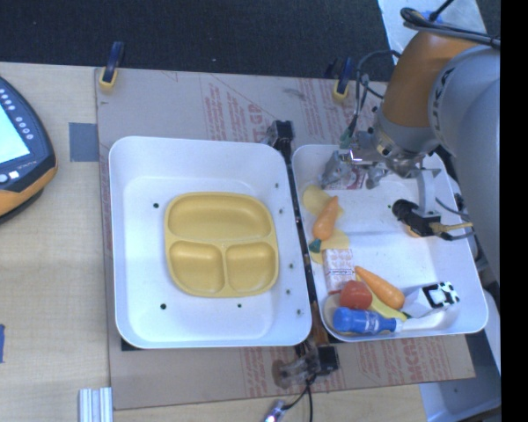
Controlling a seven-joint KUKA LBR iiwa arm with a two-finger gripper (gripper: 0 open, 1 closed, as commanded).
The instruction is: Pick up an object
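While the gripper (350, 174) hangs low over the far end of the right bin (383, 236), nothing can be seen in its grip, so the pick looks not yet done. Whether it is released or clenched I cannot tell, because the view is too cluttered there. The things it could take all lie in that bin. A carrot (326, 218) lies just below the gripper, beside a pale yellow piece (311, 198), and a packet (339, 266) lies further along. Crowded at the near end are a second carrot (380, 287), a tomato (355, 295) touching it, a blue bottle (363, 323) and a black-and-white block (440, 295). The left bin (123, 236) holds a yellow plate (220, 243) with three compartments. By my judgement the task is at its approach. The nearest candidates are the first carrot and the yellow piece, and closing on one and lifting it are left to do.
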